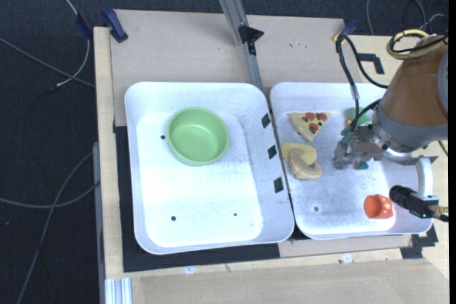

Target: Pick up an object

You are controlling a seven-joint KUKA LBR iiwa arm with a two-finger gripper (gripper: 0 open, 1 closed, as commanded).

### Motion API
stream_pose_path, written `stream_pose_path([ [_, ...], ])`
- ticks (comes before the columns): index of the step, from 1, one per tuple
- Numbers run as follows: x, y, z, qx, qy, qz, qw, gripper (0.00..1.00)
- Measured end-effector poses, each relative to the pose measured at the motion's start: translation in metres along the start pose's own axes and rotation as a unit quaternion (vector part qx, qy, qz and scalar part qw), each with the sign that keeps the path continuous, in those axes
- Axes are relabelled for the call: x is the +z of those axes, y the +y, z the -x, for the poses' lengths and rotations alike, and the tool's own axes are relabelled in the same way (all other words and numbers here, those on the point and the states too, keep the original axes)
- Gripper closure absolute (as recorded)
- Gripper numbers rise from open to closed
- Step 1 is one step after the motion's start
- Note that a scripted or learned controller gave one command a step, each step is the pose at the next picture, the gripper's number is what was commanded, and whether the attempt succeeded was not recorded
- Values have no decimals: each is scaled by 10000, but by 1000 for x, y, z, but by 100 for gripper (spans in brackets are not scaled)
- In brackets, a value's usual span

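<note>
Gripper [350,155] low in right bin [335,218]; beside yellow toy [302,161].

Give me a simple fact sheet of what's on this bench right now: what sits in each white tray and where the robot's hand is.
left bin: holds a green bowl, upright, toward its back left
right bin: holds a pizza slice, a pale yellow piece just in front of it, and an orange object near the front right corner
arm: grey with an orange band, reaching in from the right
gripper: low over the middle of the right bin, right of the pale yellow piece
fingers open or shut: cannot tell
anything held: none seen
</note>
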State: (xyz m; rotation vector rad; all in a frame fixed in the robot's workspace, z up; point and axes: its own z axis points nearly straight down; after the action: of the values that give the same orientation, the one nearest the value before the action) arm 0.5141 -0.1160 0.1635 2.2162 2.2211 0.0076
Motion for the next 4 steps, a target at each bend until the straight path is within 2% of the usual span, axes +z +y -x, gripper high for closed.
stream_pose_path([
  [1, -47, 0, -5, 2, 1, 8, 10000, 100],
  [2, -110, 4, -14, 0, 3, 26, 10000, 100],
  [3, -106, 21, -68, -21, 8, -13, 10000, 100],
  [4, -108, 22, -128, -24, 10, -19, 10000, 100],
])
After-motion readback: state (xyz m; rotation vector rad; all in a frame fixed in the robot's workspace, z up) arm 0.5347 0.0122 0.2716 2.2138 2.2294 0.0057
